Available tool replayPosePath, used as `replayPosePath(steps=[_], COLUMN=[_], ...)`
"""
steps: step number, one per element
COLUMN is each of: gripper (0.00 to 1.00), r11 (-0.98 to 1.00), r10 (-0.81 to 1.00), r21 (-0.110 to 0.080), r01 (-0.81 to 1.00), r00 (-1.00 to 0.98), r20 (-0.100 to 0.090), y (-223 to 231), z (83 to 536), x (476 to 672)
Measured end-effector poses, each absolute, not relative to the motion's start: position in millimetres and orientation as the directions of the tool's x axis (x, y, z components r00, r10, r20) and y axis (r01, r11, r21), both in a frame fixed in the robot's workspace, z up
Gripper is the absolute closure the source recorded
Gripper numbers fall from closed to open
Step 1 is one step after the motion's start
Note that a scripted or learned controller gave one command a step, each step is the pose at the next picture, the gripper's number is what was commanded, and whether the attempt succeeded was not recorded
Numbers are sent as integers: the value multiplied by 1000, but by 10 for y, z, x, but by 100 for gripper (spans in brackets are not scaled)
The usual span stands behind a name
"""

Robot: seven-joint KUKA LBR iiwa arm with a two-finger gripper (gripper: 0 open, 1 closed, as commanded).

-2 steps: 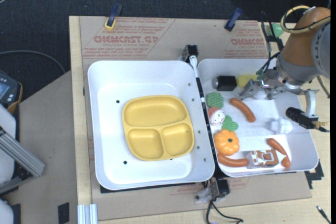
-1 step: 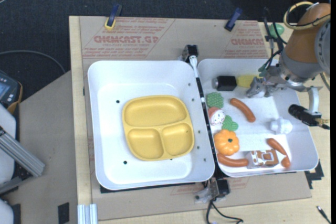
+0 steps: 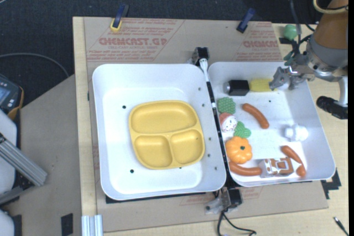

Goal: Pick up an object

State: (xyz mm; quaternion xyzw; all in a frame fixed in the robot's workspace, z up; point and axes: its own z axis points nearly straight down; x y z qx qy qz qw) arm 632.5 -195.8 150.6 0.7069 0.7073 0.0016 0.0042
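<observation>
in the camera view the gripper [image 3: 280, 79], its finger state impossible to tell, hangs at the right bin's [image 3: 323, 135] far edge just beside the yellow block [image 3: 259, 85], so a closing grab could nudge the block against the black block [image 3: 238, 87].
</observation>
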Motion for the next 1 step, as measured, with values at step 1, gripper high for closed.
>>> replayPosePath(steps=[1], gripper=[100], r11=[2], r10=[1000], r21=[8], r01=[1000], r00=[-2], r20=[-3], y=[-1901], z=[1964], x=[6336])
